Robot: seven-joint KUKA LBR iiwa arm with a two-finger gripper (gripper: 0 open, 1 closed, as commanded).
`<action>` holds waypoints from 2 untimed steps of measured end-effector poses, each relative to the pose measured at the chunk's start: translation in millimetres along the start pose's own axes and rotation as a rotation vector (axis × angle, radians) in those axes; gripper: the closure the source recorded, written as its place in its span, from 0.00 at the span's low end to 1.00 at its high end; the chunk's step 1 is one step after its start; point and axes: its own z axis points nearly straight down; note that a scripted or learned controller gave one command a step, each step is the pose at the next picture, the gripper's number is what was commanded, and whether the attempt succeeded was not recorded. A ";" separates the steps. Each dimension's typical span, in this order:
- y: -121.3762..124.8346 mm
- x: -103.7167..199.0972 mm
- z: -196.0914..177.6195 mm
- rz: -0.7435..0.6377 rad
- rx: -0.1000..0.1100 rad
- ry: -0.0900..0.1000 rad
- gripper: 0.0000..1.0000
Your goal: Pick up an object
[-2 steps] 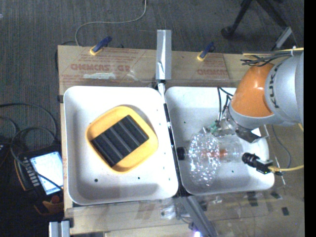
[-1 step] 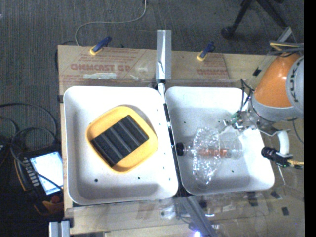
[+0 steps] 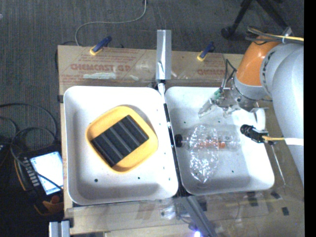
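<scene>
A crumpled clear plastic bottle [image 3: 207, 149] with a small black cap lies on its side in the middle of the right bin [image 3: 256, 177]. A yellow pad with a black ribbed top [image 3: 122, 138] rests in the centre of the left bin [image 3: 79, 107]. My gripper [image 3: 215, 105] hangs low over the far part of the right bin, above and just right of the bottle, with bare bin floor under it. I see nothing held in it.
A metal divider post [image 3: 163, 53] stands at the back where the two bins meet. Two blue-and-yellow clamps [image 3: 100, 45] hold the cardboard behind the bins. The grey arm with its orange band [image 3: 252, 68] comes in over the right bin's far right corner.
</scene>
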 end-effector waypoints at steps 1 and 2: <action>-1.7 -39.1 -1.0 -0.146 0.002 0.010 0.00; -70.1 -45.5 -33.5 -0.172 0.009 0.004 0.00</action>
